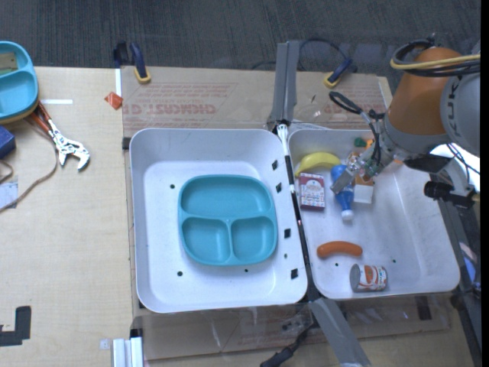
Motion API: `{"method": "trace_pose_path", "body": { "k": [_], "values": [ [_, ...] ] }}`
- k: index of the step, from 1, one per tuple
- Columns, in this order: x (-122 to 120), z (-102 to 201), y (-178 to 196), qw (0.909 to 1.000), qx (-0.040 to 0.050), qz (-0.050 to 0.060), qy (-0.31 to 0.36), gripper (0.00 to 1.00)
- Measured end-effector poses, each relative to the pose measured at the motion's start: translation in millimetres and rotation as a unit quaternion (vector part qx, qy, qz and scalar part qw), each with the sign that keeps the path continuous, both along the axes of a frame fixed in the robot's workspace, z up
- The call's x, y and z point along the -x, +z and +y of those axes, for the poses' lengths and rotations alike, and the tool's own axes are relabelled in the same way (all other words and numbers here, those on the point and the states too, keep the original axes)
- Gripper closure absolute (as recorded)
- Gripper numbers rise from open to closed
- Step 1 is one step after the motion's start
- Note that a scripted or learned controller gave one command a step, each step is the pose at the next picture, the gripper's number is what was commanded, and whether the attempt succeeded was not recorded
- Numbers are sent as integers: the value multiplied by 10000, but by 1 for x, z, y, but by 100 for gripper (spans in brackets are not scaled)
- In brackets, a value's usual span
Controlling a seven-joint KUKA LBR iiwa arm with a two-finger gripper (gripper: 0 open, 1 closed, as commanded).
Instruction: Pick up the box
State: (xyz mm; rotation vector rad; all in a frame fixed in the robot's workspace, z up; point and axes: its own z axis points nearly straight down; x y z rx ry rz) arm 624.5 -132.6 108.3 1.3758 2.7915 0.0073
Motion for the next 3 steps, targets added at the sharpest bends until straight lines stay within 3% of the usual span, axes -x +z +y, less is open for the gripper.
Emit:
{"method": "trace_pose_path", "body": {
  "k": [1, 2, 3],
  "values": [
    [-5, 1, 15, 10000, -12, -78, -13, 100],
    [36, 17, 80, 9939, -21, 137, 1092, 100],
    [66, -9, 82, 8779, 31, 132, 4787, 100]
  ]
}}
